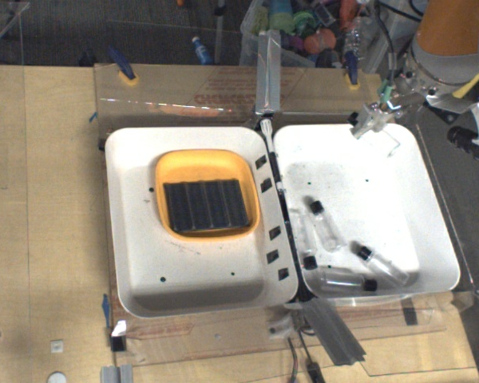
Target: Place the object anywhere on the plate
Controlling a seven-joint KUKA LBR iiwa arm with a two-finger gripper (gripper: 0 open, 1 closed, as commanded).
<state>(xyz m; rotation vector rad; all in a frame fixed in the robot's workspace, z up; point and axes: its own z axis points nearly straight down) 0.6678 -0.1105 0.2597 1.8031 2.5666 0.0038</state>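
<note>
An orange-yellow plate [169, 168] sits in the left white bin [136, 286]. A black ridged rectangular object [206, 206] lies flat on the plate, covering most of its floor. My gripper [373, 120] hangs at the far edge of the right white bin [431, 214], well to the right of the plate and apart from the black object. The arm's orange band [455, 14] is at the top right.
Several clear tubes with black caps [361, 254] lie in the near part of the right bin, one of them near the divider [315, 208]. A metal divider with black clips [271, 206] runs between the bins. Colourful clutter [311, 6] sits behind the bench.
</note>
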